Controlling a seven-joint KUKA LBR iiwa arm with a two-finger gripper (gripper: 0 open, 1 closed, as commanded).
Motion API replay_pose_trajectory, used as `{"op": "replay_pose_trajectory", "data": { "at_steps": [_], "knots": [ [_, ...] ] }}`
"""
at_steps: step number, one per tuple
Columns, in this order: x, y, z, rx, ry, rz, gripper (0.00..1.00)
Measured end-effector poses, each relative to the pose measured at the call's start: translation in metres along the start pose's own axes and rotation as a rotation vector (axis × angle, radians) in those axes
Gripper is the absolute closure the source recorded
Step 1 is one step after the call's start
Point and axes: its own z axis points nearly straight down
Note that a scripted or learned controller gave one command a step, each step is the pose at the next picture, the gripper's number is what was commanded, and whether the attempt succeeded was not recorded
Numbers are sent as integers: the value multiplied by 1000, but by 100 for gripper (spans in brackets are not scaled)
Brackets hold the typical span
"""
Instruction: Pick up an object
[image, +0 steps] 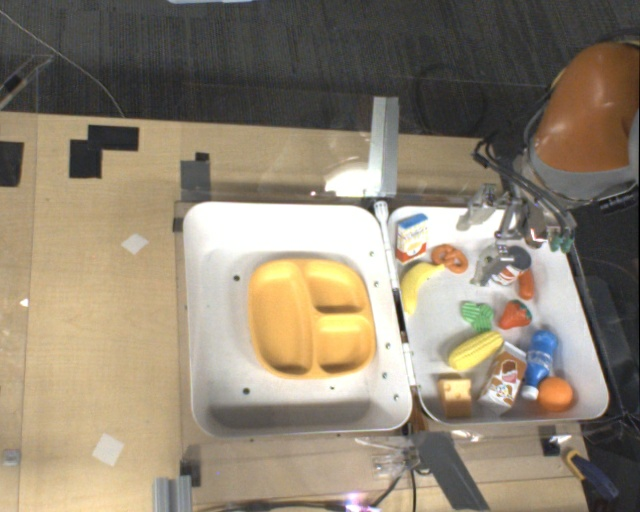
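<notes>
— Where was the arm?

— The grey arm with the orange band (592, 105) reached in from the right, and its two-finger gripper (497, 262) hung over the far part of the right shallow white bin (592, 345).

— Were the jaws open or closed?

— I could not tell; the metal parts blurred together, and whether anything sat between them was unclear.

— What lay beneath it?

— A small red-and-white round object (512, 266) sat right at the tip, with a little orange piece (526, 287) just beside it. A brown pretzel-shaped ring (450, 259) lay to the left, near a white-and-orange carton (412, 236) and a yellow banana (417, 283).

— And the rest of that bin?

— A green leafy toy (478, 316) next to a red strawberry (514, 315), a yellow corn cob (474, 349), a blue bottle (541, 357), an orange ball (556, 394), a brown-and-white box (504, 381) and a tan cube (455, 393) along the near edge.

— The other bin?

— The left white bin (215, 300) held a yellow divided plastic tray (305, 315) in its middle.
</notes>
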Motion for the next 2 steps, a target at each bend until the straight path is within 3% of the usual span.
{"op": "replay_pose_trajectory", "data": {
  "at_steps": [1, 2],
  "knots": [
    [-25, -10, 120, 0, -7, 498, 0],
    [-38, -12, 131, -2, 4, 860, 0]
  ]
}}
